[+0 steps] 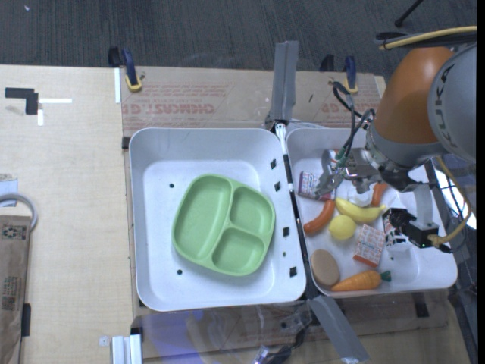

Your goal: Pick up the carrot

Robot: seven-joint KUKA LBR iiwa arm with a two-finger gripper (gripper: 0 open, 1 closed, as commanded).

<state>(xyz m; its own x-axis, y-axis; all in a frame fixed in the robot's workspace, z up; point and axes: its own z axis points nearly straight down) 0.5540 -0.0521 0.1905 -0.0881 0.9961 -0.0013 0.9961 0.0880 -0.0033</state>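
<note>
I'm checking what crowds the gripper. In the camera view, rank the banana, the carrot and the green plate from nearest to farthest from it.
From the gripper:
1. Banana, just below and right of it, right bin.
2. Carrot, at that bin's near edge.
3. Green plate, in the left bin.

Red printed lettering is seen on the cardboard sheet (227, 97) lying behind the two bins; it runs upside down from this view and appears to read "CHEMCZ", followed by characters too faint to be made out. A recycling symbol is printed on the brown paper bag (14, 279) at the left edge of the tabletop (68, 173), with small print beneath it that cannot be read. Dark lettering, seemingly "KUKA", is partly visible on the grey arm casing (458, 108) at the right.
</note>
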